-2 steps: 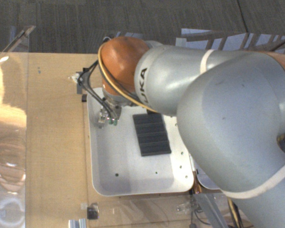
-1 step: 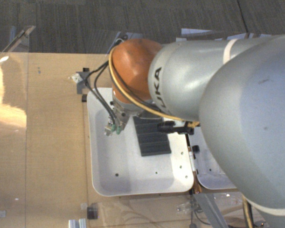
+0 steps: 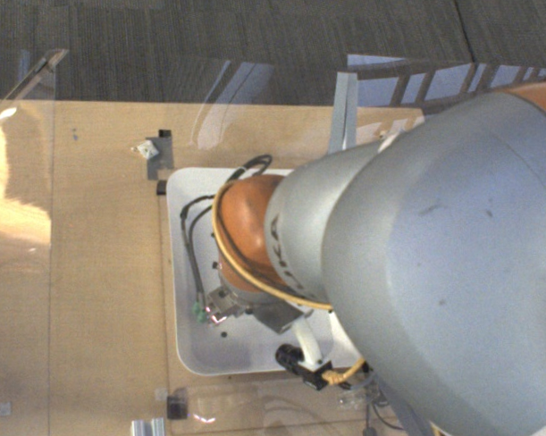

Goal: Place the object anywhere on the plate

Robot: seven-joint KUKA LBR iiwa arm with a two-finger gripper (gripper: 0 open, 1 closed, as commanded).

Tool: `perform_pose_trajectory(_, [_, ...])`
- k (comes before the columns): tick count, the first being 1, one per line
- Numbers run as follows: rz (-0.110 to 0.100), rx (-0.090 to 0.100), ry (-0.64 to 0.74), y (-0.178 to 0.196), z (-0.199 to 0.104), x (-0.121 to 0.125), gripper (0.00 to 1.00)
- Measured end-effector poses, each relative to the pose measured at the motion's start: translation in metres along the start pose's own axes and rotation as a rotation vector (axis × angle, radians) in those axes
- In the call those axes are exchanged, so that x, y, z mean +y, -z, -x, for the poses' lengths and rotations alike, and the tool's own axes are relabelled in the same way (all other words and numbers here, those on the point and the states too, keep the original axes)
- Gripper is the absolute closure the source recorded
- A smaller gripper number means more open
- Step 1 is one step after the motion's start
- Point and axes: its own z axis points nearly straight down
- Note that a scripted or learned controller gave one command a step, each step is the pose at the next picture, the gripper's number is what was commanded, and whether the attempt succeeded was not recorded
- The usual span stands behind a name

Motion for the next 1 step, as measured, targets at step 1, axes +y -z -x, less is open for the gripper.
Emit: perform_pose_trajectory(1, [0.004,-0.002,0.434,0.0450,0.0129,-0.0054,1.00])
